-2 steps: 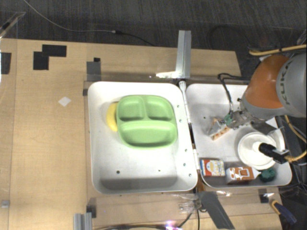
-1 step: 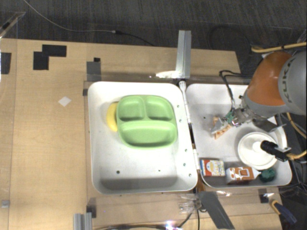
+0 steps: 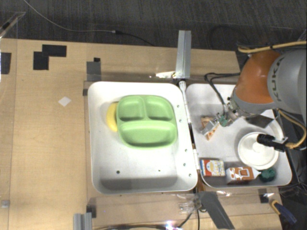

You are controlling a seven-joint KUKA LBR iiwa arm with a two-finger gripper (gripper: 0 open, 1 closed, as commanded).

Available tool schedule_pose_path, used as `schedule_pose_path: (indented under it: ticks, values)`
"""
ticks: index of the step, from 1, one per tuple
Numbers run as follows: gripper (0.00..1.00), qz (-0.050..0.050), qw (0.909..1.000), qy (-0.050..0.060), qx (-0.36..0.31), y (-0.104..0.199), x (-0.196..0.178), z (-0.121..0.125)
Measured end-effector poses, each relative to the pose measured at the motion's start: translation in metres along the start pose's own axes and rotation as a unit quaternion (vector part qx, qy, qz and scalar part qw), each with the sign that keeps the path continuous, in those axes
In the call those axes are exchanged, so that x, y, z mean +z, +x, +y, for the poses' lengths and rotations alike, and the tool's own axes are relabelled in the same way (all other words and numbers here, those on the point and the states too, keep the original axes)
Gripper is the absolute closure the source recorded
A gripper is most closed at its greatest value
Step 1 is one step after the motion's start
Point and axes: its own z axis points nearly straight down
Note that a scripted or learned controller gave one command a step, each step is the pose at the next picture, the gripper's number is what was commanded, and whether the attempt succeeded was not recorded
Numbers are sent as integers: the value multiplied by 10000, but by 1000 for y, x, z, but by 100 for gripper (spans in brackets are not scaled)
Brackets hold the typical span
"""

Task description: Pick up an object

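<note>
My gripper [image 3: 223,119] hangs low in the right bin [image 3: 196,99], reaching in from the right below the arm's orange band. Just to its left lies a small brown and white object [image 3: 208,126], close to the gripper tip; whether they touch is unclear. A white round bowl [image 3: 258,150] sits to the lower right of the gripper. Along the front wall of this bin lie a red and white carton [image 3: 212,166], a brown carton [image 3: 239,175] and a small dark green item [image 3: 268,175].
The left bin [image 3: 139,176] holds a green divided plate [image 3: 146,120] with a yellow object [image 3: 111,117] poking out from under its left edge. A metal post [image 3: 183,56] stands behind the divide between the bins. Cables run beside the arm.
</note>
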Motion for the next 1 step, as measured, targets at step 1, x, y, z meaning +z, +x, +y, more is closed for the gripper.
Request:
schedule_pose_path:
  ticks: [1]
  values:
    - [100, 17, 9947, 12, 1029, 43, -119, 65]
